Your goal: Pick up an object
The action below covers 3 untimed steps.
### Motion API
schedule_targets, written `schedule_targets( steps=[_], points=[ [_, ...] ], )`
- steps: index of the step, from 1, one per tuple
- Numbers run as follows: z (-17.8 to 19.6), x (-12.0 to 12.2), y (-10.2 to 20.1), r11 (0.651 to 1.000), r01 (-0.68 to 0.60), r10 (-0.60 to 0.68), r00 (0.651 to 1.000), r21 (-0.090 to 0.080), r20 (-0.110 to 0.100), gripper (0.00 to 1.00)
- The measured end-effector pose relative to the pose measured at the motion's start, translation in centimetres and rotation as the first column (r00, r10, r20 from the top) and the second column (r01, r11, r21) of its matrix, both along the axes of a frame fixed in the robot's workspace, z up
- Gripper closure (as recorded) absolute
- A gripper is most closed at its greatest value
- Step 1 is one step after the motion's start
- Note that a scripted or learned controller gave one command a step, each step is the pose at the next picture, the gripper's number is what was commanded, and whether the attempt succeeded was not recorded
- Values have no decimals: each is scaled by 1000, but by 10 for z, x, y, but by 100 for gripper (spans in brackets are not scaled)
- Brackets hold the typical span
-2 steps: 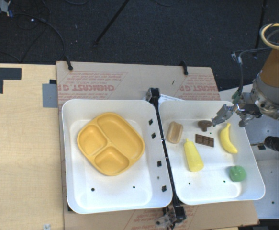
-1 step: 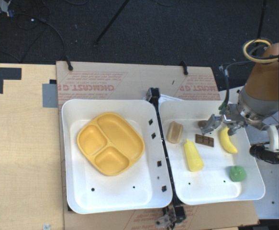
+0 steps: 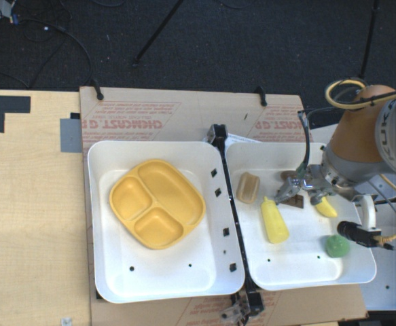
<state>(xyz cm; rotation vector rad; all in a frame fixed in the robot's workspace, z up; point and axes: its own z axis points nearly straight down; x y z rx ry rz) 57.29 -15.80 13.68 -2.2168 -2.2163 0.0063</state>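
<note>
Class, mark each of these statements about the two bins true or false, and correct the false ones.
1. The yellow divided plate lies in the left bin. True.
2. The green ball sits on the plate. False: it lies in the right bin, near the front right corner.
3. The yellow bottle lies in the right bin. True.
4. The tan block is in the left bin. False: it is in the right bin, near the divider.
5. The gripper is over the right bin. True.

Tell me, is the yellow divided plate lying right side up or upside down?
Right side up: the yellow divided plate shows its three hollow compartments in the left bin.
</note>
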Motion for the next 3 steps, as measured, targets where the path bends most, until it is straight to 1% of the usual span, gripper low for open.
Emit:
schedule_targets(
  steps=[1,2,3],
  points=[
    [-51,0,0,1000,0,0,1000,-2,5,0],
    [-39,0,0,1000,3,-3,1000,-1,4,100],
    [20,-8,-4,1000,3,-3,1000,-3,9,100]
  ],
)
